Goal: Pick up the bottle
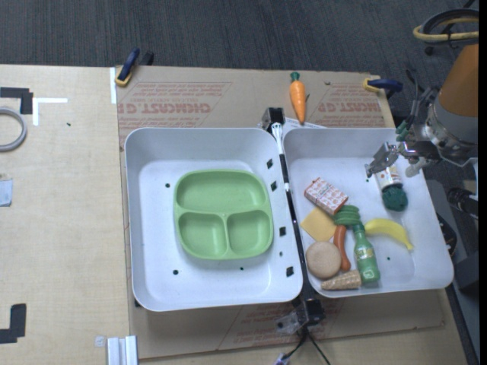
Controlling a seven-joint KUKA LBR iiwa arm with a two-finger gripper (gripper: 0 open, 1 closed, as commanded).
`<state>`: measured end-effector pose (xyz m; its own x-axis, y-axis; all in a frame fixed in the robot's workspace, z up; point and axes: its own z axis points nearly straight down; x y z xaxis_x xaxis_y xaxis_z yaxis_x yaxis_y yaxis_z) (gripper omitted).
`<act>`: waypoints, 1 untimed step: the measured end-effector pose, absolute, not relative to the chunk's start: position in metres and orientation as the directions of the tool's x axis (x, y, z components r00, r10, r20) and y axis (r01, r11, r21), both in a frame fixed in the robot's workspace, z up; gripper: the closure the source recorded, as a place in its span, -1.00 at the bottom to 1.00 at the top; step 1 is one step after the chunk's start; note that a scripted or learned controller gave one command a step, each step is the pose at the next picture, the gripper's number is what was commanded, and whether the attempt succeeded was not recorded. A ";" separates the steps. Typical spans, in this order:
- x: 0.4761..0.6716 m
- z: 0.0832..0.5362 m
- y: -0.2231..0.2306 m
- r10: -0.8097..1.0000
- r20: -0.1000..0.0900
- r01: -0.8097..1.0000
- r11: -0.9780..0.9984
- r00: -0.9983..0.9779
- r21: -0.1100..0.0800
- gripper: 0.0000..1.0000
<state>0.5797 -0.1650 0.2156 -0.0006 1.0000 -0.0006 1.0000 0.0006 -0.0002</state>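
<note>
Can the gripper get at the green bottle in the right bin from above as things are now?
Probably yes. The green bottle lies uncovered near the front of the right bin. The sausage and cone lie close beside it, so the gripper has little room on that side.

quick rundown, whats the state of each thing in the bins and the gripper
bottle: lying flat in the right bin, untouched
gripper: over the right bin's far side, above the dark green item, away from the bottle
green tray: upright in the left bin
banana: lying flat
carrot: outside the bins, on the cardboard
</note>
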 end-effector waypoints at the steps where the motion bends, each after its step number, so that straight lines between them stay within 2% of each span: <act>1: 0.580 0.225 -0.165 1.000 -0.002 1.000 0.002 -0.002 0.000 1.00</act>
<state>0.5801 -0.1653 0.2252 -0.0024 1.0000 -0.0016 1.0000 0.0024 0.0003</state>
